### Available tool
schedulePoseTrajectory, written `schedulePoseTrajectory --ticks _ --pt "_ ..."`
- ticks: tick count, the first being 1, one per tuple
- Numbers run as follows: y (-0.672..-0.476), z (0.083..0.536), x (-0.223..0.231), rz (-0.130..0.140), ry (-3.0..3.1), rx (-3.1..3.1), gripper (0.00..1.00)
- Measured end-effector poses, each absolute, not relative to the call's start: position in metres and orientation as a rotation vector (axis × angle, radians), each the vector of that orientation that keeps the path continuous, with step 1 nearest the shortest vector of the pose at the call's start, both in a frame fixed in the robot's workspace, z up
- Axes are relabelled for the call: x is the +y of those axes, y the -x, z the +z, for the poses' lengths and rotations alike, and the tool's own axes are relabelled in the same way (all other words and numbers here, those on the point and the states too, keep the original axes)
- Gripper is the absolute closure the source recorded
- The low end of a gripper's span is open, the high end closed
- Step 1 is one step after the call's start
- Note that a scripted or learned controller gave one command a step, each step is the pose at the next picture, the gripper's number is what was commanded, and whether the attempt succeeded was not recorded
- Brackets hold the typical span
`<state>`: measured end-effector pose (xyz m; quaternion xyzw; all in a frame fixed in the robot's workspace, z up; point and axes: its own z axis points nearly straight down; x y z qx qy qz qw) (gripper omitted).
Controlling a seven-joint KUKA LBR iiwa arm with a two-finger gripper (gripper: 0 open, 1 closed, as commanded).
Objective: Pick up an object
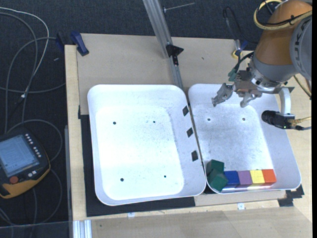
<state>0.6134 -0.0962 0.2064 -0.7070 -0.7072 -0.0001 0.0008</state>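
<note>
While you scan from the left bin (99,108), note in the right bin (277,148), at its 6 o'clock rim: green block (216,173), then blue, purple, yellow, orange block row (250,177). Gripper (233,98) at 12 o'clock, fingers spread wide, holding nothing.

Grey arm (292,38), orange band, yellow cable, metal fingers (220,95).
</note>
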Motion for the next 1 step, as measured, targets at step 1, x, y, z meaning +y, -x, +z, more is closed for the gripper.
schedulePoseTrajectory --ticks 1 --pt "-0.5554 0.2192 -0.1454 0.002 2.224 -2.214 0.0"
